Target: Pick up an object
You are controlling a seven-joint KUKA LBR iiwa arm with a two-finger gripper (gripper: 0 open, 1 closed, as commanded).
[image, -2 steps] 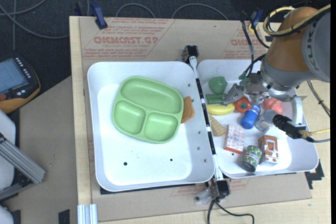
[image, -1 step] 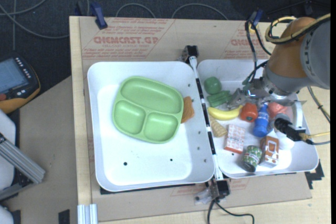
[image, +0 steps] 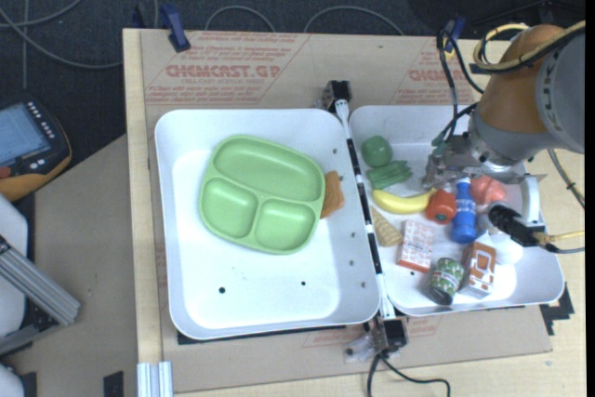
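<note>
Hovering at three o'clock, the gripper hangs over the right bin; whether it pinches anything cannot be told. The banana lies just at its seven o'clock. Crowding by the blue bottle could spoil a grasp.

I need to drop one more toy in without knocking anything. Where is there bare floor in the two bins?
The left bin has the most room: a wide bare strip between the green divided plate and its near rim. The right bin is crowded; the banana, blue bottle, snack packet and small can lie close together below the claw.
</note>
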